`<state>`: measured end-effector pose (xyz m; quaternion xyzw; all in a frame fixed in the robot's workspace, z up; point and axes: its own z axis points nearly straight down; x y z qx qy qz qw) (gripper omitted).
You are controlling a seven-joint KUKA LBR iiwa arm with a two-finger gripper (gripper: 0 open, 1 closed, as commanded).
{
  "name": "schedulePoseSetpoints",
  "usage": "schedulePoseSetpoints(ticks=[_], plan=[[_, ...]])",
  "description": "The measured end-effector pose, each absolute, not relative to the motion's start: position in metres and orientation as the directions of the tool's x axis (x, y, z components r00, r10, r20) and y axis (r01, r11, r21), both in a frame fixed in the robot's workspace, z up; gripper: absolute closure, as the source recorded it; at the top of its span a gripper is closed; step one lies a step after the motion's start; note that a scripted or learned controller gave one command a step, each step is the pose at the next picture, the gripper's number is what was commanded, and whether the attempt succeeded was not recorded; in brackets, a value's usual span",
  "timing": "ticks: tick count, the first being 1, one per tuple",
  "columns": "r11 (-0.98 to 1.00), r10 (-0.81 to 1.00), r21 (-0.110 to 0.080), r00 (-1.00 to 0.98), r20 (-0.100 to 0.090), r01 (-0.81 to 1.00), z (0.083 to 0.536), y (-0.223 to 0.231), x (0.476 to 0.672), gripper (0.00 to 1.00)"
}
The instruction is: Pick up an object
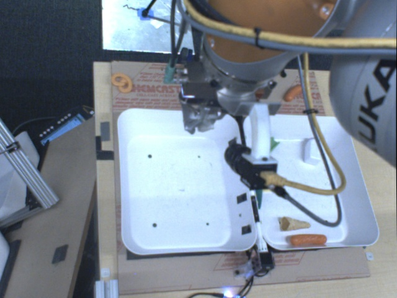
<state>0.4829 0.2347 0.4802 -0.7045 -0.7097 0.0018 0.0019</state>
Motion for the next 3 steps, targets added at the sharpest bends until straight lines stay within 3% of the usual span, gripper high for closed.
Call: schedulePoseSetpoints(ticks=[3], plan=[[0.006,1.0,0.003,-0.006,0.002,1.0,0.536,0.234,0.486,1.0]])
